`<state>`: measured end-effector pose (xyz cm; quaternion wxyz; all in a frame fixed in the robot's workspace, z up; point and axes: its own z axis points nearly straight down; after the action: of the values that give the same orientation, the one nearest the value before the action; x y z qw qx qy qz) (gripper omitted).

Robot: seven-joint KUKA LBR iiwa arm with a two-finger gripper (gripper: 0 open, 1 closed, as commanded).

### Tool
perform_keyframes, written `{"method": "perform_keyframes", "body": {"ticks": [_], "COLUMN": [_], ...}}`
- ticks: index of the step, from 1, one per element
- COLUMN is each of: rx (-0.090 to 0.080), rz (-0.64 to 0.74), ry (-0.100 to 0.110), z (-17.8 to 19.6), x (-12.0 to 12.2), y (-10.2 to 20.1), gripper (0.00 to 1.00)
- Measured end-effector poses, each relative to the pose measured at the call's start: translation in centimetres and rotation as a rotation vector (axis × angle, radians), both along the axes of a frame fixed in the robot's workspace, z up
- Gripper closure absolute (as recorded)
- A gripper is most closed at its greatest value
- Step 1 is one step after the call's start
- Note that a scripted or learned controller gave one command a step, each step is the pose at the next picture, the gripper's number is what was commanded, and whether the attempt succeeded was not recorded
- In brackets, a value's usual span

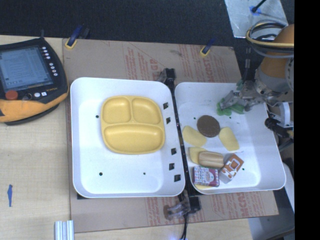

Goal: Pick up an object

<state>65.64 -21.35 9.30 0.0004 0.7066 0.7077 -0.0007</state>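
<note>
While the grey arm with its orange band reaches in from the right, the two-finger gripper (234,102) is down at the back of the right-hand shallow white bin (260,176), right on a small green object (226,108) lying on the bin floor. Whether the fingers are spread or closed on that green piece, I cannot tell; the metal blurs into it.

Just in front of the gripper, a round dark brown disc (208,126) lies flat. Flanking it, a pale yellow oval piece (229,139) to the right and another pale yellow piece (192,135) to the left. Nearer the front, a tan bun-shaped toy (210,159) sits beside an orange-and-white small packet (232,166), with a pink-and-white printed packet (206,176) touching the front wall.

Across the divider, the left-hand white bin (90,179) carries a yellow plastic three-compartment plate (133,124). Off to the far left on the bench rests a grey-and-orange control pendant with a screen (27,79).
</note>
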Motion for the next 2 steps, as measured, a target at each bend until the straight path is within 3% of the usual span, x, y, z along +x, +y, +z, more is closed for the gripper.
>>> {"method": "perform_keyframes", "body": {"ticks": [1,2], "rx": [0.001,0.0], "rz": [0.004,0.001], "ry": [0.002,0.0], "z": [0.0,0.0], "x": [0.0,0.0], "y": [1.9,0.1], "gripper": [0.0,0.0]}}
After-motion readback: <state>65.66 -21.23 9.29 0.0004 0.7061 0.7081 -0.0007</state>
